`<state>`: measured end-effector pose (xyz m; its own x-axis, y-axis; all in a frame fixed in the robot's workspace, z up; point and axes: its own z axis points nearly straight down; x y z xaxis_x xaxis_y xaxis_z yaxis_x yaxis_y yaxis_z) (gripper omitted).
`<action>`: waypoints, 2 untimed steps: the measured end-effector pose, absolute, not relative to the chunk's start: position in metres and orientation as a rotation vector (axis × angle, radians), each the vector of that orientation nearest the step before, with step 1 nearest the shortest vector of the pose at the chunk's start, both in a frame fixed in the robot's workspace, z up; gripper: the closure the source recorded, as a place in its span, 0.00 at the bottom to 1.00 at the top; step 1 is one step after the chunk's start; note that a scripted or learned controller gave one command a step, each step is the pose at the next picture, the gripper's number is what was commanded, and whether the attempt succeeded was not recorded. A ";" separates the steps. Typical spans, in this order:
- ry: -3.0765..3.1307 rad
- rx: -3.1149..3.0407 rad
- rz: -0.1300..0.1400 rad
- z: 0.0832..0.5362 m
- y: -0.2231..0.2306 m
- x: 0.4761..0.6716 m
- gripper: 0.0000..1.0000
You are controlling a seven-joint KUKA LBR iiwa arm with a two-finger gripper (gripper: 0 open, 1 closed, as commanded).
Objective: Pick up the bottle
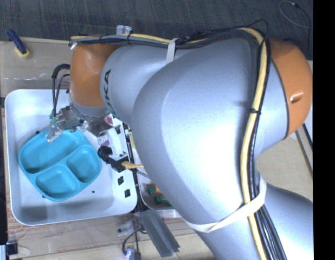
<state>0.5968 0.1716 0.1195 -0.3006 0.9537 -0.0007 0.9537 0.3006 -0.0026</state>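
Over the blue divided tray's (59,166) upper rim hangs the gripper (58,128); whether it grips anything, can't tell.

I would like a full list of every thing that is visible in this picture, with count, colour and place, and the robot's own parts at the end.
Left bin: one, white, left half of the view, on the bench.
Divided tray: one, blue, three compartments, lying in the left bin.
Right bin: one, white, mostly hidden under the arm; small coloured items in its visible corner, too small to identify.
Clamp handle: one, blue and yellow, top left corner of the bench.
Bench: one, light wood, under both bins.
Arm: one, grey with orange bands, reaching from the right across the right bin.
Gripper: one, dark metal, at the tray's upper edge.
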 end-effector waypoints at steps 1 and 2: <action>-2.443 -1.994 -0.028 0.099 0.175 0.560 0.00; -2.520 -1.870 0.004 0.137 0.102 0.505 0.00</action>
